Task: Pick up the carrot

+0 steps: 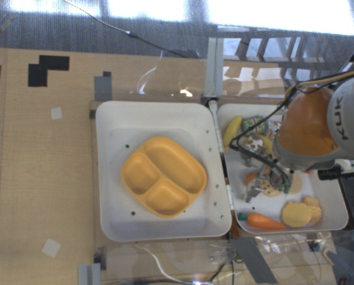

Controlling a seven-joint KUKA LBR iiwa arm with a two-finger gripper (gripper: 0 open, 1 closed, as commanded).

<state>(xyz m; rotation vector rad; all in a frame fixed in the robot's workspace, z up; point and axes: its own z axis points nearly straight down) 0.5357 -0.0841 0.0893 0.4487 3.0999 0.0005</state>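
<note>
The carrot (265, 221) lies along the right bin's (331, 221) near edge, just left of a yellow waffle-like toy (302, 212). The gripper (265, 183) hangs above the bin's middle; whether its jaws are apart is unclear.

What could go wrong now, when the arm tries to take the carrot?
The gripper is above the middle of the right bin, not above the carrot, so it may close on a different item. The carrot lies against the bin's near wall, beside a yellow food piece, so the fingers may hit either.
</note>
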